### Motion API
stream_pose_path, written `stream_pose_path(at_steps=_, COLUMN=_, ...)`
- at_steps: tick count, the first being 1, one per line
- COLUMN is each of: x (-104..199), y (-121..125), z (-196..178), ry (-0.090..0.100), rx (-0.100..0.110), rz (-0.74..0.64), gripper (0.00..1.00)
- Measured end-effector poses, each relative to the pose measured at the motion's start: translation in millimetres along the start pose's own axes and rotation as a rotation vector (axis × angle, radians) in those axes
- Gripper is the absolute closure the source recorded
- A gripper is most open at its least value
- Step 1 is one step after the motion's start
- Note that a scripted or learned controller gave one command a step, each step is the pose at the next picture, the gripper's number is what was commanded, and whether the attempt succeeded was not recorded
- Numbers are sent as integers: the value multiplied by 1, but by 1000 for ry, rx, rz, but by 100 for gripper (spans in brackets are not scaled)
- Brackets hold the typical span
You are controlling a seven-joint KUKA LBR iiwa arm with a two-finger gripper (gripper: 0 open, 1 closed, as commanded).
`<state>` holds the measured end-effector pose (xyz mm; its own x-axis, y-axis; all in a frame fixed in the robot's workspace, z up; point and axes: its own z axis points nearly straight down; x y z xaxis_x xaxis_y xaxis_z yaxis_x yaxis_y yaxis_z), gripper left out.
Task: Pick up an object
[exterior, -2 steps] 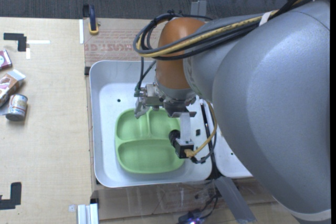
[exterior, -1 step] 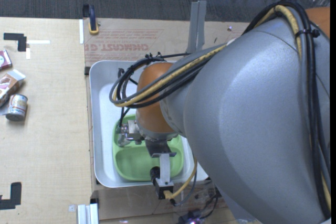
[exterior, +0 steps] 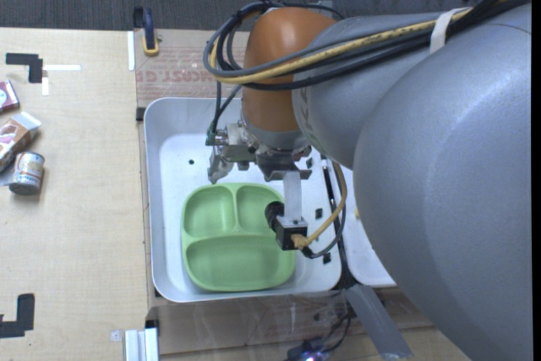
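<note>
A light green divided plate with three compartments lies in the near half of the left white bin. My gripper hangs just above the plate's far edge, over the far left compartment. The big grey arm with its orange band reaches in from the right and hides the bin's right side. The wrist blocks my sight of what lies between the fingers.
On the wooden bench to the left lie a small tin can and two snack packets. A blue clamp grips the bench's far edge. The arm covers the right bin almost wholly.
</note>
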<state>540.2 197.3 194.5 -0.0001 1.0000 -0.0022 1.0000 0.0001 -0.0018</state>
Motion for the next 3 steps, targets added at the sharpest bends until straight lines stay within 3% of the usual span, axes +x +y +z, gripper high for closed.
stream_pose_path(at_steps=1, x=-46, y=12, z=63, ry=0, rx=1, rz=2, gripper=0)
stream_pose_path(at_steps=2, x=1, y=-57, z=99, ry=4, rx=-22, rz=3, gripper=0)
stream_pose_path(at_steps=3, x=-26, y=12, z=50, ry=0, rx=-1, rz=1, gripper=0)
